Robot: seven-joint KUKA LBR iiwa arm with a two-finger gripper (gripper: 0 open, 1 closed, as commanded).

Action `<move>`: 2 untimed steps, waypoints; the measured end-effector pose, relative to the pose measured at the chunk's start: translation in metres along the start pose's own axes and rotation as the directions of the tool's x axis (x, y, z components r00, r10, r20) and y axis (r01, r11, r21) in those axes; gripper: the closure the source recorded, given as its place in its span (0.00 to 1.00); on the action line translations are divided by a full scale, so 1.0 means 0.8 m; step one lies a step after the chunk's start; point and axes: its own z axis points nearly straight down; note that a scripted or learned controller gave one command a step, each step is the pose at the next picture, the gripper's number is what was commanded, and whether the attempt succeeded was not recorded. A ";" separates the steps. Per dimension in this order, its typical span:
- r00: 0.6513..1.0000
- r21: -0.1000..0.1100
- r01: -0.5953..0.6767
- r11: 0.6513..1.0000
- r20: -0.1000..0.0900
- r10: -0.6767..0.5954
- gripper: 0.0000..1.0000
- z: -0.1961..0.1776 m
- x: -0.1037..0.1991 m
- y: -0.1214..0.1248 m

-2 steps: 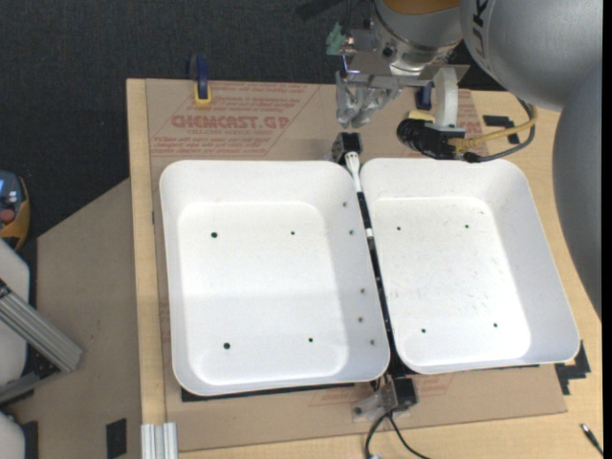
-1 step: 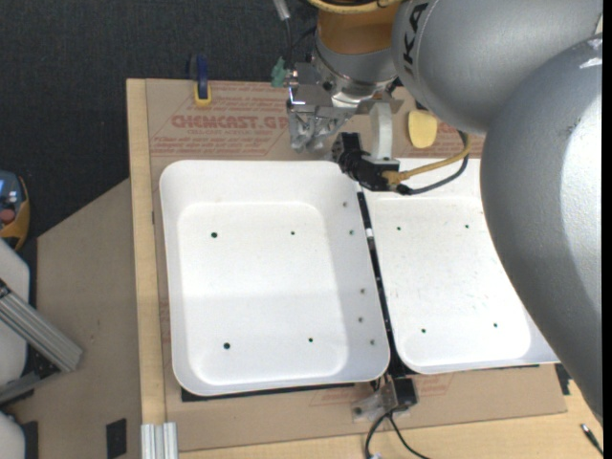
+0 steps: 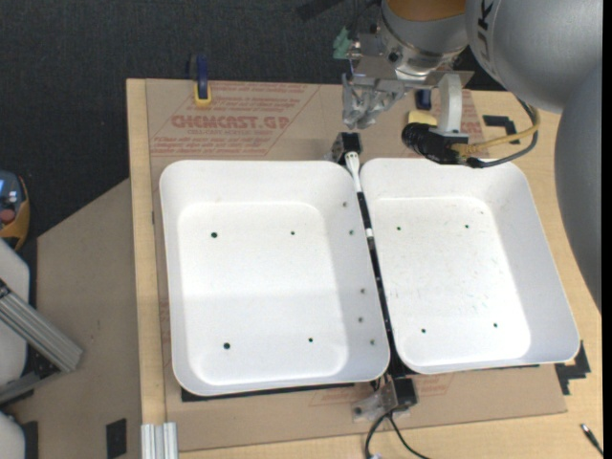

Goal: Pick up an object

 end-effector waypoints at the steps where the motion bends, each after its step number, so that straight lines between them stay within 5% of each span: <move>1: 1.000 0.000 -0.003 1.000 0.002 0.003 1.00 -0.029 -0.130 0.000; 2: 1.000 0.011 0.010 1.000 -0.002 -0.010 1.00 0.037 0.003 -0.002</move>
